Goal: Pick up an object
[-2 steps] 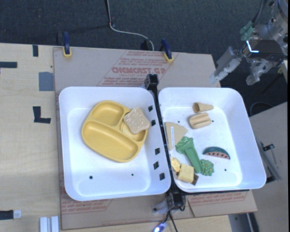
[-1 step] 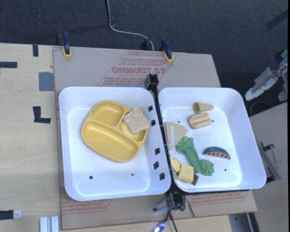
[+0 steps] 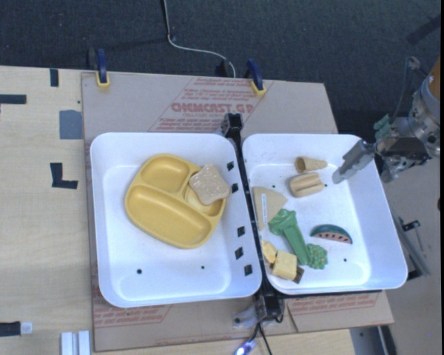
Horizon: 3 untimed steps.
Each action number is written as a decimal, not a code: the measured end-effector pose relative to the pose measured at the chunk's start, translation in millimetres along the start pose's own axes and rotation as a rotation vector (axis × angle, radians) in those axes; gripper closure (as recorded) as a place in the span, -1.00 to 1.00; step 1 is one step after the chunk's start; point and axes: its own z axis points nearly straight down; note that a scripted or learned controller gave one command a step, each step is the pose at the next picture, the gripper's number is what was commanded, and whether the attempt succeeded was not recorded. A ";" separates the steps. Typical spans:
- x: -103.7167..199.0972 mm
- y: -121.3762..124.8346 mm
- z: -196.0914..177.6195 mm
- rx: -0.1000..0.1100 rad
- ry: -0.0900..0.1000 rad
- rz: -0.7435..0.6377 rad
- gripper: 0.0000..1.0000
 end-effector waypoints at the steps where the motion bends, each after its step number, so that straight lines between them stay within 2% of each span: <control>1: 20.4 0.9 -16.9 -0.012 -0.002 -0.001 -1.00; 2: -31.6 0.3 -45.5 -0.014 -0.004 0.005 -1.00; 3: -21.7 0.6 -6.7 -0.007 -0.001 0.001 -1.00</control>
